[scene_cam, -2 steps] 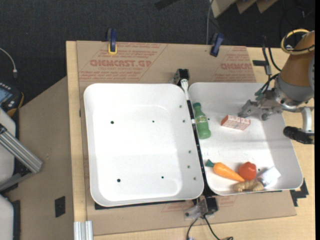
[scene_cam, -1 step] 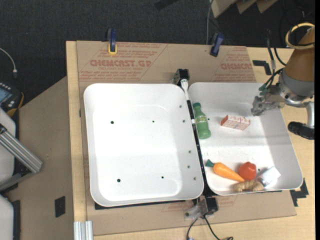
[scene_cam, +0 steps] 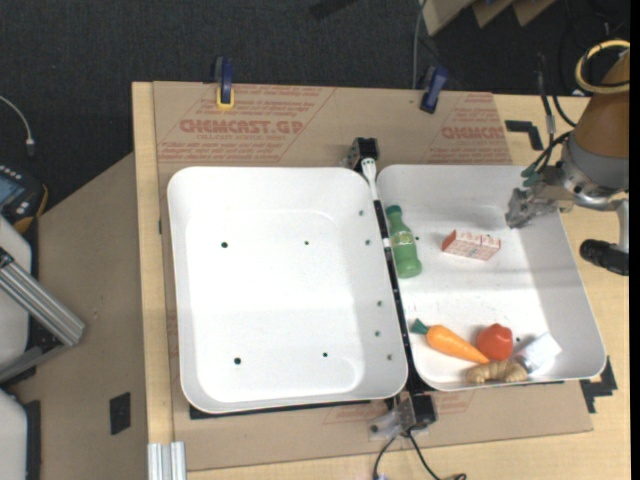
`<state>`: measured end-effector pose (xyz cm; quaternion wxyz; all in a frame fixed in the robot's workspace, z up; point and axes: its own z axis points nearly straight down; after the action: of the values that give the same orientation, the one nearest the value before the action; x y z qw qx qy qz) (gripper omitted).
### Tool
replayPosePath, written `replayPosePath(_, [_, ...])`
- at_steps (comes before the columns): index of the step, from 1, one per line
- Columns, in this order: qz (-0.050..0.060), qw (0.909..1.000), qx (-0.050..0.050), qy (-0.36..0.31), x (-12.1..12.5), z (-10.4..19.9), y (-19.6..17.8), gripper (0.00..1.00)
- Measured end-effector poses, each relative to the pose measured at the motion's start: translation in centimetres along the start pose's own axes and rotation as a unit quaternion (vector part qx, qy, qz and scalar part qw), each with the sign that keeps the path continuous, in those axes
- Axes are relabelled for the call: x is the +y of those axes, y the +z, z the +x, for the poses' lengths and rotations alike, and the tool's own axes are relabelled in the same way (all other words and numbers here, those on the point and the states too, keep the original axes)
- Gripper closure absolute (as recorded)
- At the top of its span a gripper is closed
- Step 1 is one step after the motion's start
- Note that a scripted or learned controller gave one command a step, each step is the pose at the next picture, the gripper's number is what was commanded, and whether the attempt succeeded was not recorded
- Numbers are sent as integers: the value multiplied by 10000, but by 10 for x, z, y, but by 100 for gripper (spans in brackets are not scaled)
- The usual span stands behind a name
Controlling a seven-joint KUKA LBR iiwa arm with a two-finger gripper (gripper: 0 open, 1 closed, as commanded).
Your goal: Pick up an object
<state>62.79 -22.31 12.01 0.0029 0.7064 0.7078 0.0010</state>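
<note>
Step in hand: the grey two-finger gripper (scene_cam: 522,211) hangs over the far right part of the right-hand shallow white bin (scene_cam: 570,268), near its far edge, with nothing between its tips; I judge it is in the approach, with no object chosen by contact yet.
Tool state: cannot tell whether it is spread or closed at this size and slant.
Nearest target: the small red-and-white printed carton (scene_cam: 471,246) lies flat near the middle of the right bin, just beside the gripper on the side toward the bin divider, apart from everything else.
Doing it well: the carton looks the best pick, since it lies alone; come straight down over its middle and close across its short sides, as it lies low and could slide on the smooth floor.
Other things: a green plastic bottle (scene_cam: 404,243) lies along the right bin's left edge, by the divider.
Near-edge cluster: an orange toy carrot (scene_cam: 451,343), a red round toy fruit (scene_cam: 494,341), a tan knobbly root-shaped piece (scene_cam: 495,372) and a small white-and-blue packet (scene_cam: 541,354) sit crowded at the near edge, some touching.
In the way: the bottle hugs the wall, and the cluster offers little room for a clean grasp.
Left-hand shallow white bin (scene_cam: 200,268): holds nothing to pick.
</note>
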Motion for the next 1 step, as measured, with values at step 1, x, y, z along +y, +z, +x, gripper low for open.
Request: replayPosePath(1, [-14, 10000, -10, -1, 1, 0, -10, 100])
